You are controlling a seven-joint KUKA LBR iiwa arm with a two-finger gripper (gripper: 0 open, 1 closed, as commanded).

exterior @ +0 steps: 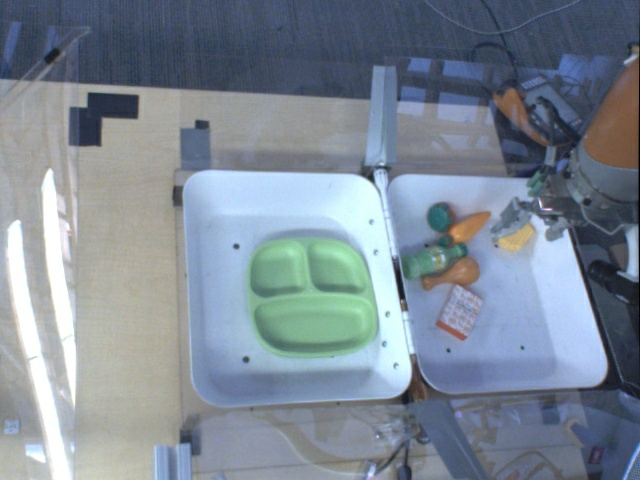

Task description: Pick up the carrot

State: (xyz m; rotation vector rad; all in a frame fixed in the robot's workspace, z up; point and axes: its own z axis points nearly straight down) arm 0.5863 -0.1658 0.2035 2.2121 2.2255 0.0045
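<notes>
Two white bins side by side: left bin [210, 298] carries one green divided plate [312, 296] with three compartments, right bin [560, 348] carries the small stuff. Count in right bin, nearest first: one red-and-white box [460, 312] lying flat, one tan drumstick-shaped piece [452, 273], one green bottle [432, 259] on its side up against the divider wall, one yellow wedge [517, 237], one carrot [469, 227], one round dark-green item [440, 215]. Carrot sits in the far-left part of the right bin, just beside the green round item, apart from the bottle below it. Long axis runs diagonally: thin end toward the upper right, thick end toward the lower left next to what looks like its green top. Gripper [535, 208] hovers over the far-right area of the same bin, right above the yellow wedge, near the carrot tip but not on it. Fingers look spread, nothing visible between them. Grey wrist with orange band [612, 128] comes in from the right. One black cable [500, 18] lies on the floor beyond the bench.
</notes>
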